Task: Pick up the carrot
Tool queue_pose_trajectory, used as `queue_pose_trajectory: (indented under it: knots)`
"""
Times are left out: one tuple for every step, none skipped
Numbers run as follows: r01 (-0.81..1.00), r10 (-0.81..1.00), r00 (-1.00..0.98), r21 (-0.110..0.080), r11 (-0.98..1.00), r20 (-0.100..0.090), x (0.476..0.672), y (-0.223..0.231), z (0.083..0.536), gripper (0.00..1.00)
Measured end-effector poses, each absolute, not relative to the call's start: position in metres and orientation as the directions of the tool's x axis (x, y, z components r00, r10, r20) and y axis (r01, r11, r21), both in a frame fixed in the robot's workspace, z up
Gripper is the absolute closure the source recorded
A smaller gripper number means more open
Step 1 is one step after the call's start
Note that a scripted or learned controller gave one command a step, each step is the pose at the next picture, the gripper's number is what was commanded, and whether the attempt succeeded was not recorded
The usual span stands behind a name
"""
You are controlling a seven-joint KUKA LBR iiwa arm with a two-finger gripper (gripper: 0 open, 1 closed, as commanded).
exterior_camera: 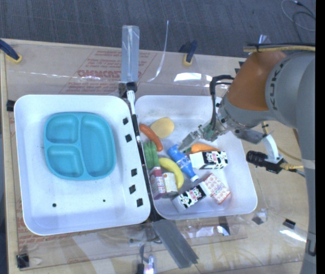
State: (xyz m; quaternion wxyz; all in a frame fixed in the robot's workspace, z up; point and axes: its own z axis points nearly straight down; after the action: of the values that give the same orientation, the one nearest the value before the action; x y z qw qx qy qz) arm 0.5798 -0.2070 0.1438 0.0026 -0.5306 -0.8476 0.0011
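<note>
An orange carrot [203, 148] lies in the right bin [239, 201], its lower side tucked under a cow-patterned milk carton [211, 160]. My gripper [195, 138] hangs low over the bin, just above and to the left of the carrot's visible end. It reaches down-left from the grey wrist with the orange band. From this angle I cannot make out whether anything sits in the gripper.
The right bin also holds a yellow potato-like piece [163, 127], a red-orange sausage-like piece [151, 137], a banana [171, 169], a blue bottle [180, 157], a second cow carton [189, 196] and a red-white box [217, 188]. A blue divided plate [81, 145] lies in the left bin [31, 210].
</note>
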Motion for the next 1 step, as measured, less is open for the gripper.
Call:
queue_pose_trajectory:
  knots:
    - [0.918,0.918,-0.396,-0.002,0.396,0.000,0.5679,-0.2115,0.2145,0.00]
